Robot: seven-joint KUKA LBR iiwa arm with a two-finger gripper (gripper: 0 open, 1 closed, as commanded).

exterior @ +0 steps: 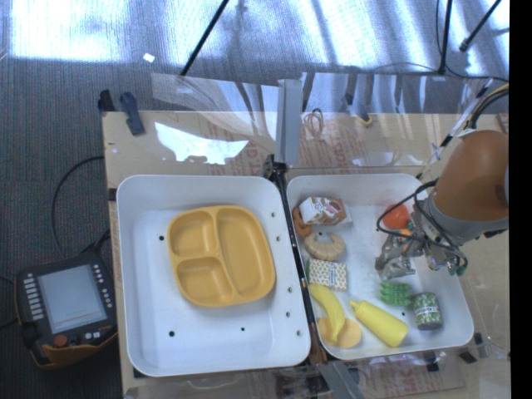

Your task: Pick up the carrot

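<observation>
The carrot [398, 216] is a small orange shape in the upper right part of the right bin [366, 191], partly covered by the arm's cables. My gripper [396, 263] hangs low over the bin floor just in front of the carrot, a little nearer the camera. Nothing shows between the gripper and the carrot that tells whether they touch. The grey arm with its orange band [470, 174] comes in from the right above both.
The right bin also holds a wrapped bread [321, 211], a bagel [323, 245], a cracker packet [327, 274], a banana [328, 306], a yellow mustard bottle [379, 322], a green pea pod [396, 293] and a pea can [427, 311]. A yellow divided plate [221, 254] lies in the left bin.
</observation>
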